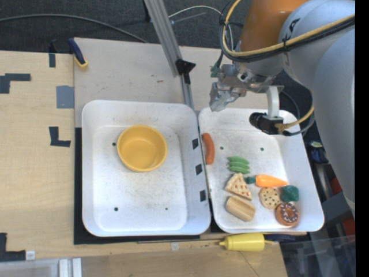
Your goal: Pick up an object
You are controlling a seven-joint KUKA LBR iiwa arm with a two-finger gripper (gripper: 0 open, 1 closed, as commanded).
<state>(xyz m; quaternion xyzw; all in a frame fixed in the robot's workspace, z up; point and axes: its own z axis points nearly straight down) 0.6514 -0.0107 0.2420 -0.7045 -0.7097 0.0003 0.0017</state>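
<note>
Mustard bottle: on counter by right bin. Toy foods binned for picking. Gripper: above, finger state indiscernible.

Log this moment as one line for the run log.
pincer: over right bin's far-left corner, nothing seen held | toy foods: in right bin | yellow bowl: in left bin | pick: not yet done

Two white bins on the table, arm above the right one

The gripper hangs over the right bin's far left corner. That bin holds a sausage, green pea pod, carrot, pizza slice, bread roll, cracker and donut. The left bin holds a yellow bowl. A mustard bottle lies before the bins.
</note>
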